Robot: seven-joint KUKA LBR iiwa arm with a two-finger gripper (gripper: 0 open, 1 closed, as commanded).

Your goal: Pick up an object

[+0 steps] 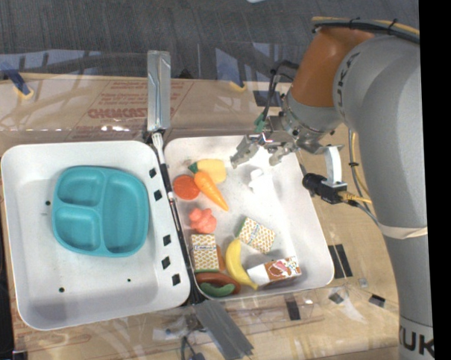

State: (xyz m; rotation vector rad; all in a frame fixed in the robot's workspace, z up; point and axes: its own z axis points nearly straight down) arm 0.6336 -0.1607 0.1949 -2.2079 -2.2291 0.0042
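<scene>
Claw spread open, gripping nothing, poised over the right bin. Nearest, just left of it: yellow lemon touching an orange carrot, tapered and slanting, beside a red tomato. Farther below: wafer packet, banana, juice carton.

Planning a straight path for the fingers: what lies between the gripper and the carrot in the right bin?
In the camera view, only bare white bin floor separates the gripper from the carrot; the yellow fruit sits just above that line.
</scene>
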